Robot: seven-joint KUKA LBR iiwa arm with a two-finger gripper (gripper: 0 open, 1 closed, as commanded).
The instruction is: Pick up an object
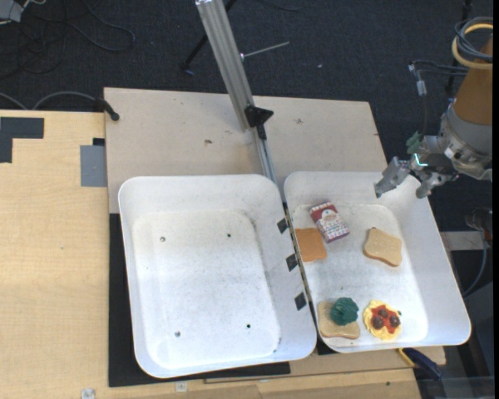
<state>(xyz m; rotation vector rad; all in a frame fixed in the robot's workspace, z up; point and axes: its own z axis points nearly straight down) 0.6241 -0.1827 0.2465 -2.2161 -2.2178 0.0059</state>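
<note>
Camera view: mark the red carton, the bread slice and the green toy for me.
Red carton point(329, 221), camera view, middle of its printed face.
Bread slice point(382, 246), camera view, centre of its tan top.
Green toy point(344, 310), camera view, its top.

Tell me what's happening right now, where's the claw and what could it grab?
Claw open, above right bin's far edge, holding nothing. Toast slice nearest. Small carton and other toy food beyond. Nothing in the way.
</note>
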